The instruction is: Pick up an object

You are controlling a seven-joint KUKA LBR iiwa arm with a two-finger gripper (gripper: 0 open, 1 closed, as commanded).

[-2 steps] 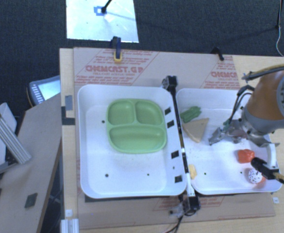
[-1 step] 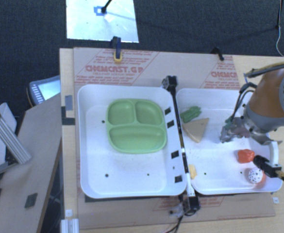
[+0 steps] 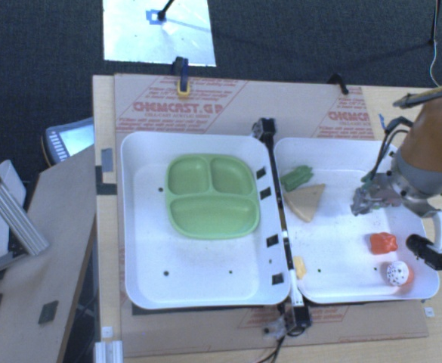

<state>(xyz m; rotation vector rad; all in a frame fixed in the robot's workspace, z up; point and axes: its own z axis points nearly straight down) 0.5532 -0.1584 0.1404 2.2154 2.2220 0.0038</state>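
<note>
In the right bin (image 3: pixel 334 286) lie a green pod-shaped toy (image 3: pixel 297 177), a tan wedge (image 3: pixel 305 201), a red block (image 3: pixel 383 242), a white dotted ball on an orange base (image 3: pixel 397 273) and a small yellow piece (image 3: pixel 300 267) by the divider. My gripper (image 3: pixel 366 202) hangs over the right side of this bin, above and left of the red block and well right of the tan wedge. Nothing shows between its fingers.
The left bin (image 3: pixel 141 278) holds a green divided plate (image 3: pixel 211 196). Black clips line the divider (image 3: pixel 275 210) between the bins. A black part of the arm (image 3: pixel 430 252) juts over the right bin's right rim.
</note>
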